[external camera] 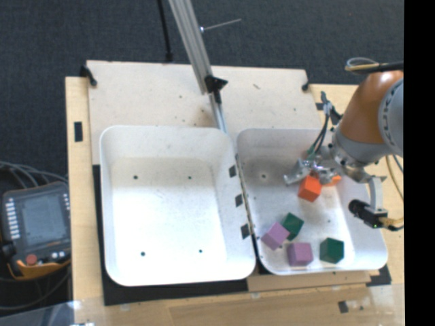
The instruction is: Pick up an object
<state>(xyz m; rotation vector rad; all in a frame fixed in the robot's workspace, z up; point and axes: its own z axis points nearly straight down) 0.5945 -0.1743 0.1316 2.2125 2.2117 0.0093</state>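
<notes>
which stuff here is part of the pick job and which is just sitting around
Job: gripper, orange block just below it, right bin.

Lying about: two purple blocks, two green blocks, left bin, teach pendant.

Even, bright overhead light; white bins (pixel 170 195) slightly washed out, soft shadows along their walls. Image soft, low-res, mildly grainy throughout.

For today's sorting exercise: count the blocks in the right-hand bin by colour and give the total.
Orange block: 1
Green blocks: 2
Purple blocks: 2
Total: 5
</notes>
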